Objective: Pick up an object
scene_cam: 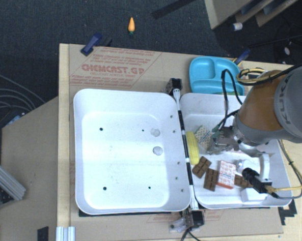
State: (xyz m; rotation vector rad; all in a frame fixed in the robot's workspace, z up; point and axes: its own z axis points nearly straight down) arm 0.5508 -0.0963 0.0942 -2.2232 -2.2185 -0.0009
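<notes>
The right bin [213,108] holds several small items. A yellow oblong piece [192,148] lies along its left wall. Two brown bars [201,167] [210,180] rest near it, and a red-and-white packet [227,174] sits just to their right. A speckled clear packet [203,135] lies at the middle of the bin. The grey arm with its orange band [261,106] reaches in from the right. My gripper [222,139] hangs low over the bin, right beside the speckled packet. The wrist hides how it meets the items.
The left bin [126,103] has two small round silvery spots [156,142] on its floor. A light blue divided tray [215,75] stands behind the right bin. Black cables loop over the arm. A blue clip [91,45] lies at the bench's far left corner.
</notes>
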